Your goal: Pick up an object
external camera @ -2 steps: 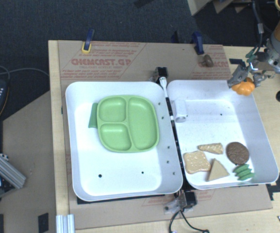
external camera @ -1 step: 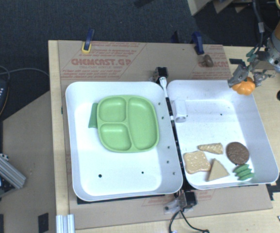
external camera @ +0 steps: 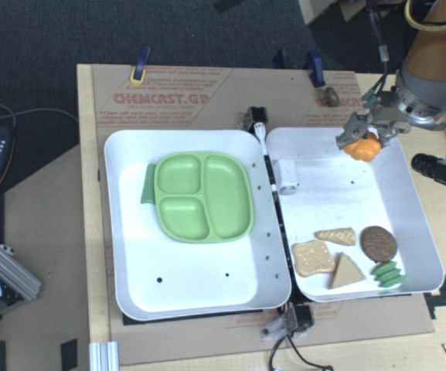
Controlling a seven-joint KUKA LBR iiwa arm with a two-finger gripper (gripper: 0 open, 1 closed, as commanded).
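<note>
A small orange fruit-like object (external camera: 362,150) sits at the tip of my gripper (external camera: 364,136), over the far right corner of the right bin (external camera: 417,207). The grey fingers (external camera: 349,134) close in on it from both sides, and it appears pinched between them. Whether it is lifted off the bin floor or still resting on it cannot be told. The arm, with its orange band, comes in from the upper right.
The right bin's near end holds a toast slice (external camera: 313,257), a cracker (external camera: 336,236), a tan wedge (external camera: 348,270), a brown cookie (external camera: 379,243) and a green pod (external camera: 388,273). A small white cylinder (external camera: 287,175) lies by its left wall. The left bin (external camera: 122,207) holds a green divided plate (external camera: 203,195).
</note>
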